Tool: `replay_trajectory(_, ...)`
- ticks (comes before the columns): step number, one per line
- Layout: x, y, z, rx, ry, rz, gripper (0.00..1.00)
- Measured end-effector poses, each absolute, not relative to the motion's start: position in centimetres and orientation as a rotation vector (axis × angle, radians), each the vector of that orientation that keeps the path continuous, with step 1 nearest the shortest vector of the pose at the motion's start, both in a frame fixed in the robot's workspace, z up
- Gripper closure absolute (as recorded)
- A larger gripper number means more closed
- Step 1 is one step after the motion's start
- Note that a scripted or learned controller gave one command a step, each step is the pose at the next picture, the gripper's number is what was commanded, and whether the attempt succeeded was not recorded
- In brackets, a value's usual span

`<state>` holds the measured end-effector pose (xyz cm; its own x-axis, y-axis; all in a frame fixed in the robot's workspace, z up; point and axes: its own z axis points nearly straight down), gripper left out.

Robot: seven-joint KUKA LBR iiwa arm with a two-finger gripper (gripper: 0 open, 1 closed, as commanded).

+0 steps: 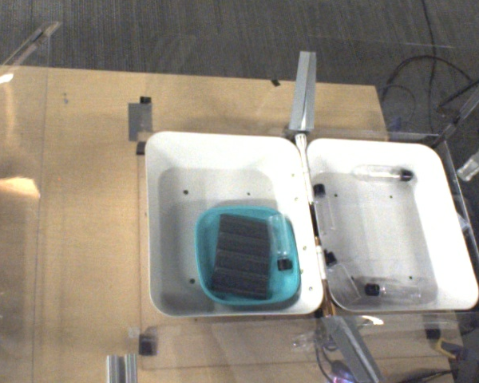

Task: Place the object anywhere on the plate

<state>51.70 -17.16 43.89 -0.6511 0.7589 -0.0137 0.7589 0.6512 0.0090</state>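
Observation:
A teal plate (204,250) sits in the front half of the left white bin (168,214). A dark grey ribbed block (242,255) lies flat on the plate, filling most of it. Beside the block, on the plate's right side, lies a clear plastic piece (280,242) with a small black end (284,264).
The right white bin (431,238) holds several clear plastic pieces with black ends: one along the back wall (383,174), one along the left wall (324,222), one at the front (383,291). A grey post (304,90) stands behind the bins. Cables and a pale part (475,162) lie at the right edge.

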Motion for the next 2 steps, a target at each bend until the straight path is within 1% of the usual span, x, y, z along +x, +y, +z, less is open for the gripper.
replay_trajectory(1,48.88,-20.6,43.76,1.463,2.765,0.002,0.0)
replay_trajectory(2,48.89,-20.54,43.79,1.637,2.666,0.003,0.0)
